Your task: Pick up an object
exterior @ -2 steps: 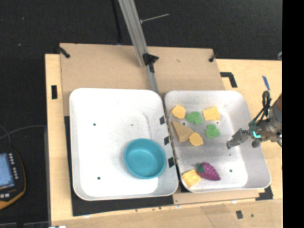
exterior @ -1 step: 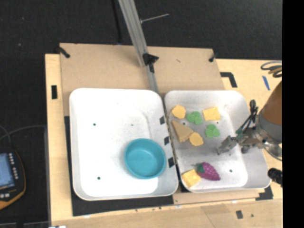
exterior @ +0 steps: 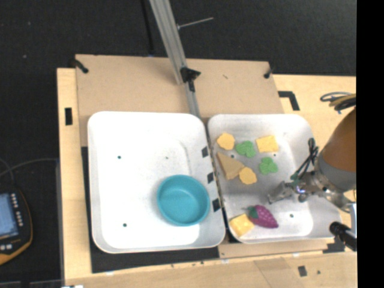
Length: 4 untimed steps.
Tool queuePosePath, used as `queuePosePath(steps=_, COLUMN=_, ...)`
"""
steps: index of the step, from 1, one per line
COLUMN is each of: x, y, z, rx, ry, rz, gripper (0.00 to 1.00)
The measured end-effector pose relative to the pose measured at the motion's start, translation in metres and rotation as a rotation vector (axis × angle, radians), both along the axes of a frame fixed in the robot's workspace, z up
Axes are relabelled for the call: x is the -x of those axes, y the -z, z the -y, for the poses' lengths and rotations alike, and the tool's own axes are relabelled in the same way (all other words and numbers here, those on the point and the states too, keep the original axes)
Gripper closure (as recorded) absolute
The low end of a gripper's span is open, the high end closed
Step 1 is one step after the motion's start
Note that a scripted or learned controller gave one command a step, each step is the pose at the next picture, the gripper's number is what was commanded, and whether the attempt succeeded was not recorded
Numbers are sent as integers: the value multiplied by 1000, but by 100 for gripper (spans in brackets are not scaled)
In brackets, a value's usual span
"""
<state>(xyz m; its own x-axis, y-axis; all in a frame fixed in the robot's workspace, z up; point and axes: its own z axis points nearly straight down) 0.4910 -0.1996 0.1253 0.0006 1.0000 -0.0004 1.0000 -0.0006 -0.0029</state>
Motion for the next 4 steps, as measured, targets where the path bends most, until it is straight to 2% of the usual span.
queuePosePath(steps=1, x=0, y=25, z=1, rx=2, ry=1, rz=3, gripper=0)
queuePosePath(steps=2, x=-2, y=13, z=2, rx=2, ry=4, rz=9, gripper=100)
queuePosePath(steps=3, x=-7, y=-47, z=-4, rx=3, ry=-5, rz=12, gripper=100)
queuePosePath(steps=4, x=-12, y=-92, z=-7, rx=3, ry=-5, rz=11, gripper=100)
